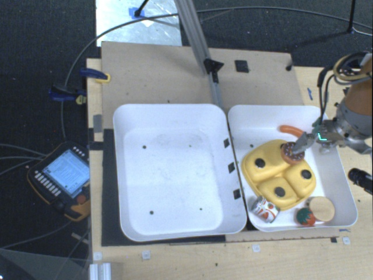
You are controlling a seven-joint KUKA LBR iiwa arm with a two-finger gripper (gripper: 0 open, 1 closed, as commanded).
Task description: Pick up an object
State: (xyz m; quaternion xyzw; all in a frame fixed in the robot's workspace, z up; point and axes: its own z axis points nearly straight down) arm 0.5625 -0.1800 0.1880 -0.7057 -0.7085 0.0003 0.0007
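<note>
The bench [151, 74] is a tan board on a dark floor, and it carries two shallow white bins side by side. The left bin [172, 171] fills the bench's middle and reaches almost to its front edge. The right bin [332, 168] sits against it toward the bench's right edge, the two rims touching along the centre line. The grey arm [355, 118] reaches in over the right bin's right rim. In the middle of that bin lies a yellow lump [278, 174], the biggest thing in it, with dark round spots on top. An orange piece [289, 130] lies near the bin's back wall, just behind the lump. Along the front wall a round tan disc [321, 209] rests near the front right corner, with a small green-and-red thing [303, 216] touching its left side, and a small red-and-white can [265, 209] lies tilted near the front left corner, just in front of the lump. The claw [291, 150] is down at the lump's back right part, its tip at a small reddish-brown thing [288, 152] on top of the lump. Whether the claw is spread or pressed together cannot be told from this view.
</note>
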